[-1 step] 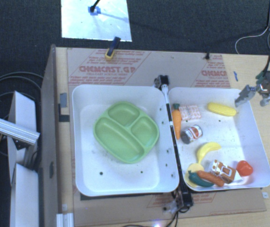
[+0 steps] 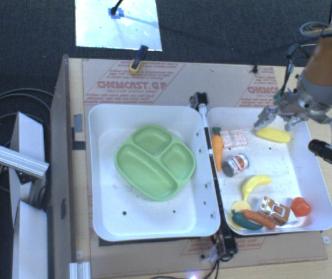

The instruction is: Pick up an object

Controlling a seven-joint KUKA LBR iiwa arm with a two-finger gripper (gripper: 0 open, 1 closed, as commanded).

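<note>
Bins side by side on the table: left bin (image 2: 104, 214) carries a green divided plate (image 2: 154, 162), right bin (image 2: 320, 182) carries the clutter, and the arm (image 2: 328, 63) hangs over the right bin's far corner. Claw (image 2: 277, 114) sits just above the yellow banana-like piece (image 2: 273, 135) at the far end of the right bin; can't tell whether it's spread or closed, nothing visibly gripped. Looks like the approach step: next move calls for dropping straight down and closing across the piece's narrow width, clear of the wafer pack (image 2: 234, 138) beside it.

Grey arm (image 2: 320, 92), orange wrist band (image 2: 330, 57)
</note>
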